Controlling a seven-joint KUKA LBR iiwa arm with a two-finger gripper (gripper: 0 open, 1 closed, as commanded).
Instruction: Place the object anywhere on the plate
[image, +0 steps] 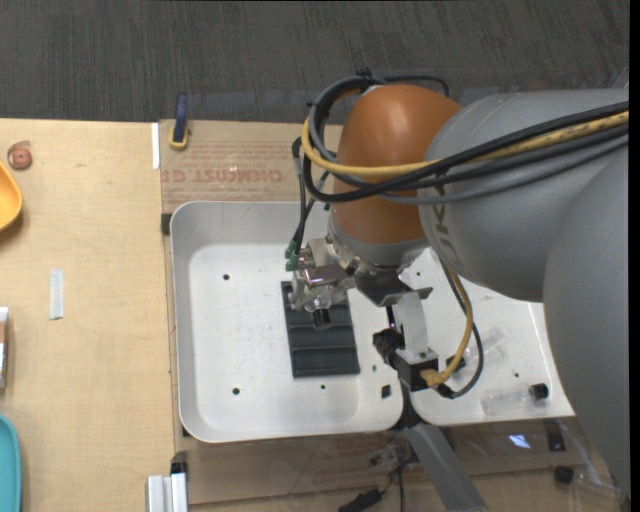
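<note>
Black ribbed slab (323, 342) lies flat mid-bin (210, 300) under the gripper (320, 300); we can't tell if it's grasping or let go. Looks stiff, light and a bit slick to us, so we'd pinch across the narrow width. Cardboard (235, 165) behind shows mirrored red print we can't read.

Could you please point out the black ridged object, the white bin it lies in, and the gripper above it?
black ridged object (324, 350): camera view, on its ribbed top face.
white bin (215, 330): camera view, on a bare part of its floor.
gripper (321, 316): camera view, at its tip over the object.
</note>
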